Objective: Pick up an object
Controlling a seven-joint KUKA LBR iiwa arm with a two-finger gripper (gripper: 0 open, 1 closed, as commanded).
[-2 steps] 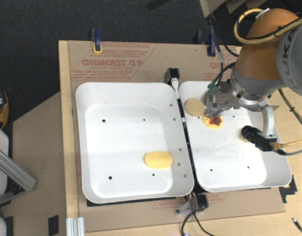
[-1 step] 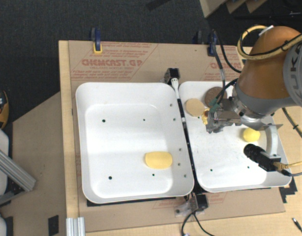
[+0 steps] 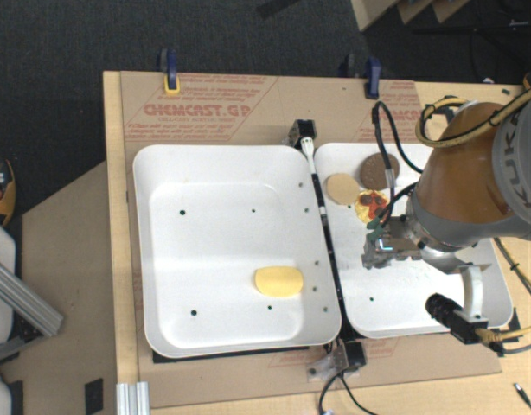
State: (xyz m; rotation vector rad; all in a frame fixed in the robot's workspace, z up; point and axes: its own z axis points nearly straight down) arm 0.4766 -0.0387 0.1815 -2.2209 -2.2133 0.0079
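Note:
A yellow oval object lies in the left bin, toward its front right. In the right bin, near the back, sit a tan round object, a brown round object and a small red and yellow object. My gripper hangs over the right bin's left half, just in front of the red and yellow object. The wrist covers its fingers.
The grey and orange arm covers much of the right bin's right side. A black cable loops over the bin's back. A black divider runs between the bins. Blue clamps hold the cardboard base at the back.

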